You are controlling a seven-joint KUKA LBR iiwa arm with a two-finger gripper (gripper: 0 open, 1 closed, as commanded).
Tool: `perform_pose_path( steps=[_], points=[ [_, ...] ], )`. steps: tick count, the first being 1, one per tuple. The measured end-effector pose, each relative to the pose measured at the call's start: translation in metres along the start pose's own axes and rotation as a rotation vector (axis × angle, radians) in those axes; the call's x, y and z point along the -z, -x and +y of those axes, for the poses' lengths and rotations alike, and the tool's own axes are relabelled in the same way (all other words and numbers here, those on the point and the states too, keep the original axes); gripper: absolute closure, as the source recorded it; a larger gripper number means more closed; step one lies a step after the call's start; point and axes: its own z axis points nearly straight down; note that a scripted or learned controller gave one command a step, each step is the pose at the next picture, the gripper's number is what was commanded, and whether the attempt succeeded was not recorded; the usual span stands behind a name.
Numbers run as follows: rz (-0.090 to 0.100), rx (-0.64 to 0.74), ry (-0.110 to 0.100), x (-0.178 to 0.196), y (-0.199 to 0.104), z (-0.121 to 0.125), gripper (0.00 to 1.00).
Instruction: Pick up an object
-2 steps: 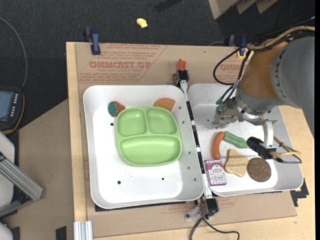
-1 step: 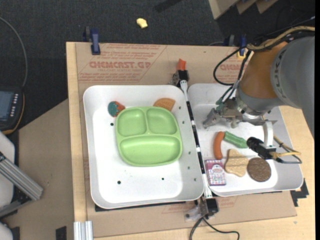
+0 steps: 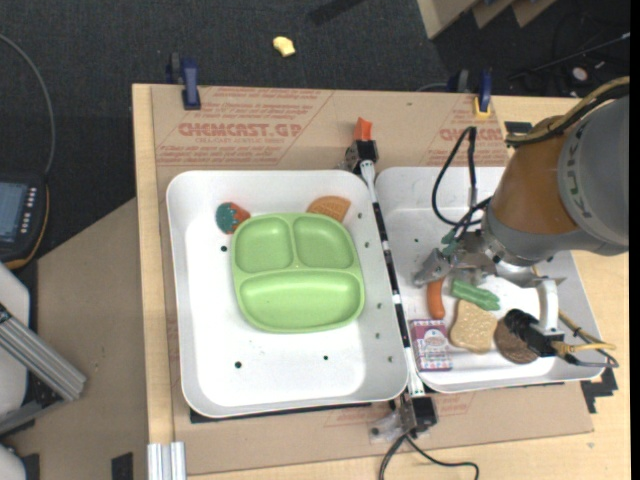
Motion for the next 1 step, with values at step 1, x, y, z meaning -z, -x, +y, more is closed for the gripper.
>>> perform_pose_path(
  steps=[1],
  points=[
    [-0.001,0.001,0.007,0.0109,-0.0008,0.0028,1.0]
  ],
)
